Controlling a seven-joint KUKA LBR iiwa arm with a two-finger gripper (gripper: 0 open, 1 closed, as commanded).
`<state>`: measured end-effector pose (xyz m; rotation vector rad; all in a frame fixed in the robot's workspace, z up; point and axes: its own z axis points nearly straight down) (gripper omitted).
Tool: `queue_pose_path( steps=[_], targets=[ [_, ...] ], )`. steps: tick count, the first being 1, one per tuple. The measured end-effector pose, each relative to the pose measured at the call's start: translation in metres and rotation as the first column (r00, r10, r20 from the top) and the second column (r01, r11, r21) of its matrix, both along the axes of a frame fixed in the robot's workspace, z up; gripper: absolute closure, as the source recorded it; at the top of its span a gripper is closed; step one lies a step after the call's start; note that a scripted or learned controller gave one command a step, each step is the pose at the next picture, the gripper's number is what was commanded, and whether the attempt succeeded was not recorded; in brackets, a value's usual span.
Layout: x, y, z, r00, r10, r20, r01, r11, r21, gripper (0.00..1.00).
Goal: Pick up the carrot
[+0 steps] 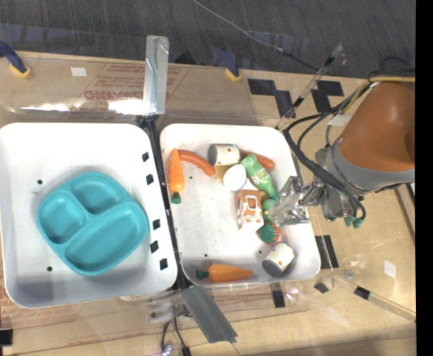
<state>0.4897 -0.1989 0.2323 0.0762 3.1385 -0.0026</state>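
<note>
Left bin [9, 199]: a turquoise divided plate [92, 222] is held in it, set toward the middle.

Right bin [202, 136]: a jumble of toy food is held here.

Carrot, upper left [176, 174]: it is laid upright along the right bin's left wall, thick orange end up, green tip down.

Carrot, bottom [228, 274]: a second one is laid flat by the near wall, green end to the left, just left of a small grey and white cup [279, 259].

Curved orange piece [196, 162]: it is seen beside the upper carrot, running toward a grey and white can [225, 154].

Other items: a white egg [234, 177], a green bottle [260, 175] and an orange and white carton [250, 208] are clustered in the middle.

Gripper [285, 208]: it is lowered at the right bin's right side, just beside the carton and above a green and red piece [269, 233]; both carrots are well apart from it.

Jaws: whether they are apart or together cannot be told.

Arm: it is brought in from the right, its orange band [381, 128] seen over the bench [365, 265].
</note>
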Motion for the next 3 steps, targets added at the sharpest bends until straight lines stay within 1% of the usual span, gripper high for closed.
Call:
queue_pose_path(
  steps=[1,2,3],
  targets=[
    [-0.011,-0.012,0.057,0.993,0.121,0.003,-0.121,0.993,-0.002,1.0],
    [-0.003,-0.011,0.082,0.877,0.48,0.0,-0.48,0.877,-0.002,1.0],
    [-0.001,-0.011,0.134,0.658,0.753,-0.001,-0.753,0.658,-0.003,1.0]
  ],
)
